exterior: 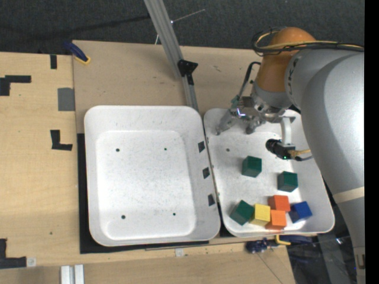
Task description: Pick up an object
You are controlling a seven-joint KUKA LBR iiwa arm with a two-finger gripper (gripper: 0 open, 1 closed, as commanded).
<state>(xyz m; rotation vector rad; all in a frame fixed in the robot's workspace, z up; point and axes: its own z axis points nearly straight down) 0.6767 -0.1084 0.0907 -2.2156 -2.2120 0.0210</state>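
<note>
Several small blocks lie in the right bin [220, 158], any of which could be picked up. A dark green block [251, 165] sits alone near the middle of that bin, and a second green block [288, 181] lies to its right, closer to the arm. Along the near edge a cluster is packed together: a green block [241, 212] on the left, a yellow block [262, 212] touching it, an orange block [278, 218] just beside the yellow one, a darker orange-red block [279, 203] behind those, and a blue block [301, 210] at the right end.

The gripper [237, 125] hangs over the far end of the right bin, well apart from all the blocks. Its two fingers are spread apart, pointing down and outward, with nothing between them. Above it the orange band of the arm [278, 64] shows, and the grey body of the arm fills the right side.

The left bin [92, 158] stands just beside the right one, their rims touching. Both rest on the table [35, 206], which is light wood with scattered black tape marks. A grey metal pole [169, 34] slants across the far side.
</note>
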